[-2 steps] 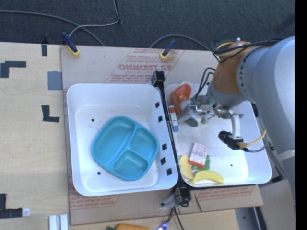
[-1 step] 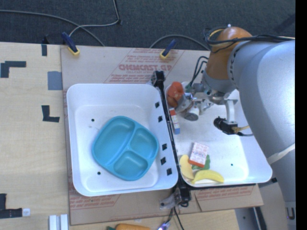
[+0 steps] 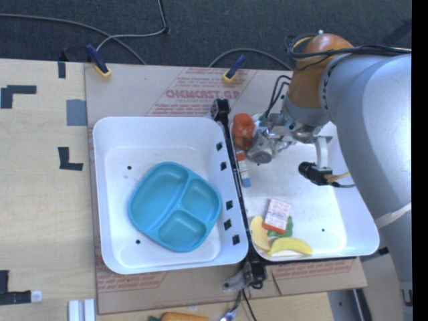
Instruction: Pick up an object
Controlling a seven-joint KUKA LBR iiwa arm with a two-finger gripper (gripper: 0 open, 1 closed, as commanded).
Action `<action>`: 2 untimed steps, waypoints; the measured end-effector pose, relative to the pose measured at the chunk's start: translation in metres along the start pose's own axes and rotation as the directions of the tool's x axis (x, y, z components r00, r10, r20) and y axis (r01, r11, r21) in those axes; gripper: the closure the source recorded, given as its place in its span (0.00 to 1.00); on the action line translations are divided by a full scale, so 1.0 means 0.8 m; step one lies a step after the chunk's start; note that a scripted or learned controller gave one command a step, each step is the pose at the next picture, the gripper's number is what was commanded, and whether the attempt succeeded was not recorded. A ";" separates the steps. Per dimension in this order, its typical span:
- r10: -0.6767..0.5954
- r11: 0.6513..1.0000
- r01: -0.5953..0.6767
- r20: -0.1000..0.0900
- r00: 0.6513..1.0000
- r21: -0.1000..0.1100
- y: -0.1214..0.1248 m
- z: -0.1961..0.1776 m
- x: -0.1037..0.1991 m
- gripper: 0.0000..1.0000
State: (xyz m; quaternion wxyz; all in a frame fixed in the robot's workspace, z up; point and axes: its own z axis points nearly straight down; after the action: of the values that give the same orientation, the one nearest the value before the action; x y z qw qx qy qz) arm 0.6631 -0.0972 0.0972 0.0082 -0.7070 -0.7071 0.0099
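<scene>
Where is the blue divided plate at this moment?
The blue divided plate lies flat in the left bin of the camera view, near its middle, apart from the banana in the right bin.

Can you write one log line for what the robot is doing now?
arm: over right bin | gripper: beside red object | grasp: unconfirmed | blue plate: left bin

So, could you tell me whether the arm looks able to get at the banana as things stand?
Probably yes: the banana lies uncovered at the right bin's near edge, with only a small carton beside it, and the tool hovers over that same bin.
</scene>
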 end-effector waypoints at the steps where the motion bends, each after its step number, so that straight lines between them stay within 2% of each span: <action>1: -0.002 1.000 0.002 -0.002 1.000 -0.026 -0.054 -0.133 0.033 1.00; 2: -0.003 1.000 0.002 -0.003 1.000 -0.024 -0.104 -0.143 0.095 1.00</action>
State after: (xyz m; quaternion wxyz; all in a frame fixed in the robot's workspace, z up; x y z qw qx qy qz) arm 0.5826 -0.0209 0.2137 0.0009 -0.7062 -0.7080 0.0005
